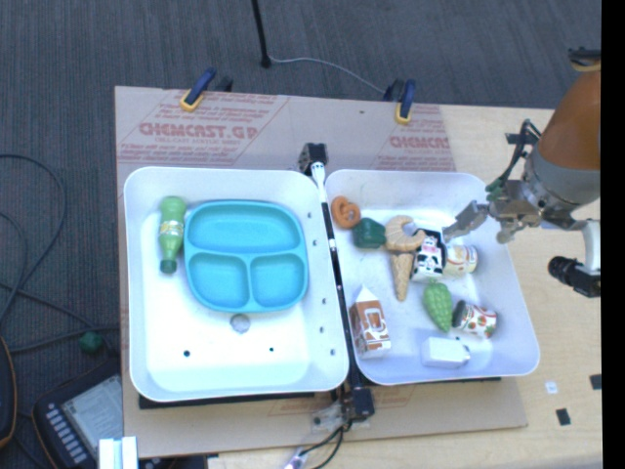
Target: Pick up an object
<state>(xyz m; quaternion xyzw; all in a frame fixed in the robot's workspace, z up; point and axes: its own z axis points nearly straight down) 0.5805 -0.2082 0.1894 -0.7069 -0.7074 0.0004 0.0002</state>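
Right bin (508, 301) holds the clutter; the claw (469, 218) sits over its upper right part, just beside the black-and-white carton (428, 255) and the small can (459, 259). Claw state: cannot tell, it is too small and blurred.

Likely target, my guess: the carton or the ice-cream cone toy (400, 252), since both lie closest to the claw. All look like light plastic play food, stiff and smooth, so probably slippery and prone to skidding or rolling.

- Cone toy: tan, tapered, lying flat with its tip toward the near edge. Best gripped across the wider top.
- Carton: boxy with flat sides, the easier pinch.
- Can: rounded, may roll.

The carton touches the can and is crowded by the cone, so finger room is tight.
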